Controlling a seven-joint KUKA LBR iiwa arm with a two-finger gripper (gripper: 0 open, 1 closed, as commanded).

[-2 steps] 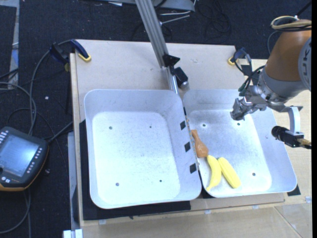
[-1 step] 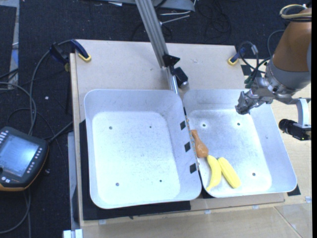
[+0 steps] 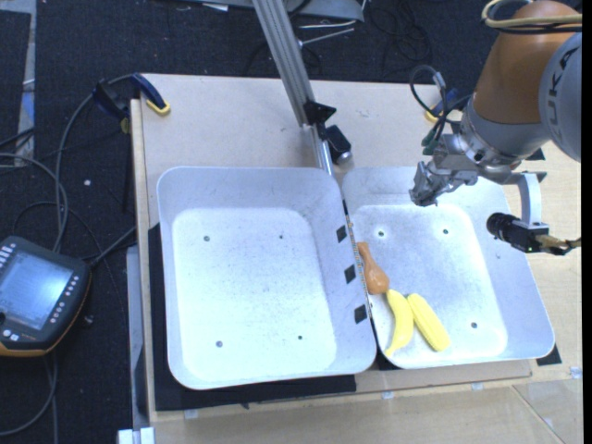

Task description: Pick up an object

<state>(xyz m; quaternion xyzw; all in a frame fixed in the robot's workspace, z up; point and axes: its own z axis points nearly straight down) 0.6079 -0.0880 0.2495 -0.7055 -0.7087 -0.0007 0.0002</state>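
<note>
**Gripper over far edge of right bin, objects at near left corner**

We see the arm point(image 3: 532, 72) reaching in from the right, with the gripper point(image 3: 427, 192) hanging over the far edge of the right bin point(image 3: 481, 276). We cannot tell its state at this angle, and we see nothing held there.

We count three objects in the right bin, all toward its left and near side. An orange, pear-shaped piece point(image 3: 373, 271) lies against the divider between the bins. Just below it a curved yellow banana point(image 3: 400, 320) lies beside a second, straighter yellow piece point(image 3: 429, 322); the two look to be touching or nearly so. All three lie well apart from the gripper.

We note the left bin point(image 3: 245, 276) alongside, and a teach pendant point(image 3: 37, 294) on the floor to the left of the bench point(image 3: 231, 118).
</note>
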